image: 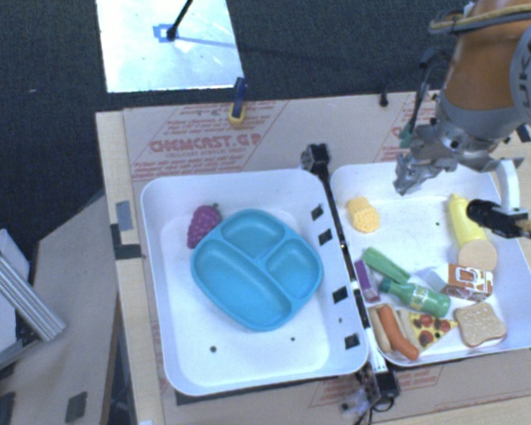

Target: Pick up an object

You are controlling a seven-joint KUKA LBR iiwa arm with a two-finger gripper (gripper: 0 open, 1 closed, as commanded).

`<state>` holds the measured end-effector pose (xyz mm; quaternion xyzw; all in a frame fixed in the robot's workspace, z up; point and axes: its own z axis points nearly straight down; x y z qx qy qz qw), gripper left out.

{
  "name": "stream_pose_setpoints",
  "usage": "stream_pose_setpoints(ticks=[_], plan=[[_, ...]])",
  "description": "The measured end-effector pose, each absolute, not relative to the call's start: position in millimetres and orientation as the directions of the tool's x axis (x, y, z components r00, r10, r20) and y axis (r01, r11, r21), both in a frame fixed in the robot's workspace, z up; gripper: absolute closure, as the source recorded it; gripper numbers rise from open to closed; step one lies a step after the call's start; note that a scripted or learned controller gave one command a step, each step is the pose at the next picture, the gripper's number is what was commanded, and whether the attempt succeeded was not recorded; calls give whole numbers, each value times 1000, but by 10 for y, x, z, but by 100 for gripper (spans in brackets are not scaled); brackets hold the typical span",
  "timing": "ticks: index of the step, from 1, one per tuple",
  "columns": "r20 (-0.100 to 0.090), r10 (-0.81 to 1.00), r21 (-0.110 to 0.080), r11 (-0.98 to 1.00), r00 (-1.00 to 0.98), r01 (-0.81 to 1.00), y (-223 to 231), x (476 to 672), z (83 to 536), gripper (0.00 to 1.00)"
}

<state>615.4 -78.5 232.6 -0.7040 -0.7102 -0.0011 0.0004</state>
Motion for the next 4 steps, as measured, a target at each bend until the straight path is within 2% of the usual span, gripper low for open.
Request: stream_pose_setpoints(ticks=[1, 2, 3, 4], plan=[[1, 1000, 1, 6, -6, 1000, -494, 6107, 2206, 100], [1, 1000, 2, 6, -6, 1000, -395, 6052, 2324, 100], [0, 1000, 0, 0, 0, 1000, -531, 6038, 2157, 100], [1, 1000, 0, 5, -5, 1000, -392, 6011, 2169, 100]])
